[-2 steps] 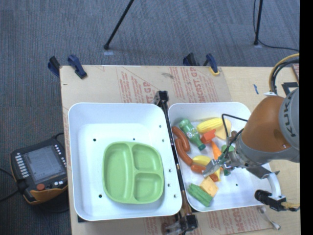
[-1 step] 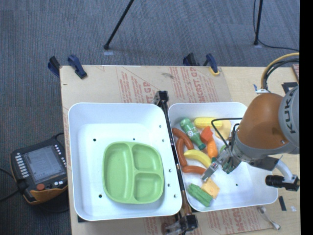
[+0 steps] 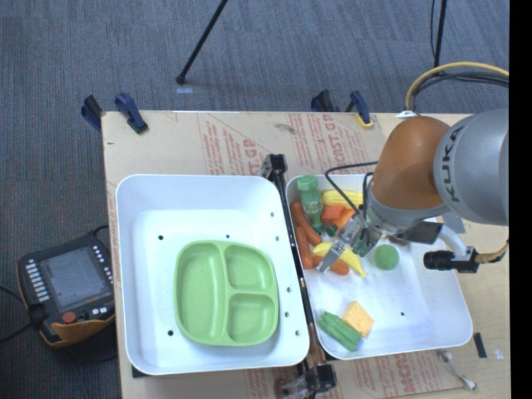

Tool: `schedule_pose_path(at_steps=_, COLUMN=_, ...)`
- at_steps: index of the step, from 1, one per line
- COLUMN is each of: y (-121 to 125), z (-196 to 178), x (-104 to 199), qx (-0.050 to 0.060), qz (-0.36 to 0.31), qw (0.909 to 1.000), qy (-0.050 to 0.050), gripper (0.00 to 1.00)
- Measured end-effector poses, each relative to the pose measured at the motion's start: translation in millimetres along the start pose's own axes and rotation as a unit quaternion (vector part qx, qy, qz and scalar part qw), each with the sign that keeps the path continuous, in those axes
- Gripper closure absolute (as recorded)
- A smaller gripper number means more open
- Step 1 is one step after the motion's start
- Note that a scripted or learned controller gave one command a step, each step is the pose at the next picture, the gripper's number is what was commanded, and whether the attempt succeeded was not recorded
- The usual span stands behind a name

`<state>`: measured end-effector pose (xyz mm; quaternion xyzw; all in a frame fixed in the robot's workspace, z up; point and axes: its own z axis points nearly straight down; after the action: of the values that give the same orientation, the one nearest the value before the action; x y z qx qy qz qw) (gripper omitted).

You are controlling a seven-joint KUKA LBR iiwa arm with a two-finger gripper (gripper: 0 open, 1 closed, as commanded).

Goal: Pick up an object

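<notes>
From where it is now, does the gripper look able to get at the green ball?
Probably yes. The green ball lies by itself on bare bin floor just right of the gripper, with nothing on top of it.

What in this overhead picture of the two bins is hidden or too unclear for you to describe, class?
1. Gripper: too small and blurred among the toy food to tell whether it holds anything.
2. Right bin: its upper right part is covered by the arm.
3. Toy vegetables: piled together, individual pieces hard to separate.
</notes>
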<state>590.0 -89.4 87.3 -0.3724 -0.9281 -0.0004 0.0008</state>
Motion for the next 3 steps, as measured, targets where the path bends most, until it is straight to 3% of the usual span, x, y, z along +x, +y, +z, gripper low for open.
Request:
schedule_pose_path(at_steps=2, y=-46.6, z=0.5, x=51.1, qx=0.001, qz=0.087, qw=0.9962, qy=0.001, gripper=0.00)
schedule_pose_path(at_steps=3, y=-46.5, z=0.4, x=51.1, qx=0.001, qz=0.088, qw=0.9962, qy=0.001, gripper=0.00)
